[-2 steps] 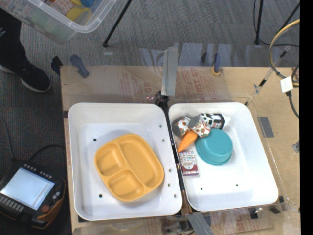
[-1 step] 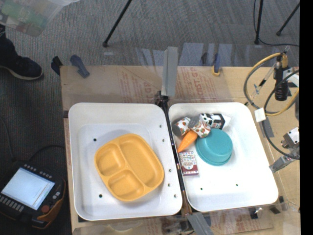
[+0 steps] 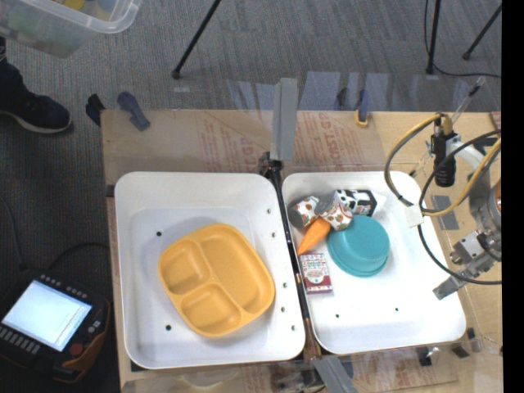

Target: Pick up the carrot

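From the overhead camera, you see two white bins side by side. The left bin (image 3: 131,219) bears a yellow divided tray (image 3: 215,278). The right bin (image 3: 385,318) holds the clutter: the carrot (image 3: 313,236) lies near the bin's left wall, slanting, its narrow end pointing down-left. It touches or nearly touches a teal bowl (image 3: 360,246) on its right, a small red carton (image 3: 316,272) lies just below it, and a patterned cup (image 3: 334,214) and a black-and-white box (image 3: 357,201) crowd its upper end.

The gripper (image 3: 468,260) sits at the right edge of the right bin, well apart from the carrot, with nothing held between its parts that you can make out; how far it stands open you cannot tell at this size.

You are, by my reading, at the approach step: the carrot is untouched. The next move calls for carrying the gripper leftward across the bin, over the bowl, and lining it across the carrot's slant before descending. Expect little room, since the neighbours press close on three sides.
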`<state>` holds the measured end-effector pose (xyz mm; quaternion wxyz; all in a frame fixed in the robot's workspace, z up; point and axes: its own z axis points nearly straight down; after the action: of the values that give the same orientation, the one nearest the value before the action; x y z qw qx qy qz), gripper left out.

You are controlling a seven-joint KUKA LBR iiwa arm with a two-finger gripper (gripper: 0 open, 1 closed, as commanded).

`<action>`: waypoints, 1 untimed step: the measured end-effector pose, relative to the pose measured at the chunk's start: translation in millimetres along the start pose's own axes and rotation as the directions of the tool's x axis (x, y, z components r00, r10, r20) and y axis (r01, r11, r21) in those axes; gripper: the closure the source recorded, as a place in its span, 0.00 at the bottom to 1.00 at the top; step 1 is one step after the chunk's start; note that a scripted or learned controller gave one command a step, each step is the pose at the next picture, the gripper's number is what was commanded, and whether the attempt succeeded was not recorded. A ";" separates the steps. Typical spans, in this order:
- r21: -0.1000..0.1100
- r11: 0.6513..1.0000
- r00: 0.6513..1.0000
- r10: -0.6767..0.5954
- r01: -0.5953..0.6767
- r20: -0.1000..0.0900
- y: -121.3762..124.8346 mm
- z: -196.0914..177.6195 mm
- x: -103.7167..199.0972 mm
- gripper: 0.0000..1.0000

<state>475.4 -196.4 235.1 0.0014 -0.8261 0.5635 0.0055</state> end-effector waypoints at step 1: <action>0.001 0.999 0.999 0.054 -0.054 -0.002 -14.4 33.2 -25.9 1.00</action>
<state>479.1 -166.8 202.1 0.0009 -0.8106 0.5856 0.0045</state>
